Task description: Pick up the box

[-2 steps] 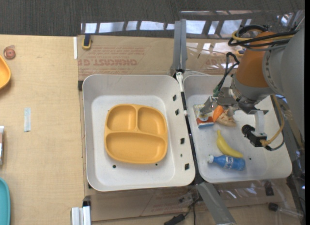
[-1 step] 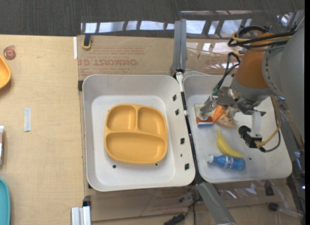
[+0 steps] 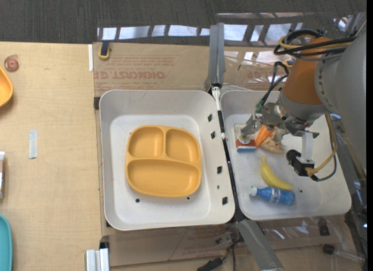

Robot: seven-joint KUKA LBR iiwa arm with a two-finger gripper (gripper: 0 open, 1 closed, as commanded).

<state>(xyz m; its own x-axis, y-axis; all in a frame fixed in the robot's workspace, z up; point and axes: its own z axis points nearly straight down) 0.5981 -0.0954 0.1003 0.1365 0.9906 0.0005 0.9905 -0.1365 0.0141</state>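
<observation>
The box point(image 3: 245, 138) is a small white carton with red and blue print. It lies flat in the upper left part of the right bin point(image 3: 326, 203). My gripper point(image 3: 262, 127) hangs low over the bin, just right of the box and right above an orange carrot-like item point(image 3: 264, 135) that lies against the box's right side. The arm's grey wrist and orange band point(image 3: 303, 83) rise behind it to the upper right.
A yellow banana point(image 3: 274, 176) and a blue bottle point(image 3: 275, 196) lie in the right bin below the gripper. The left bin point(image 3: 116, 206) holds a yellow divided plate point(image 3: 164, 161). A metal divider runs between the bins.
</observation>
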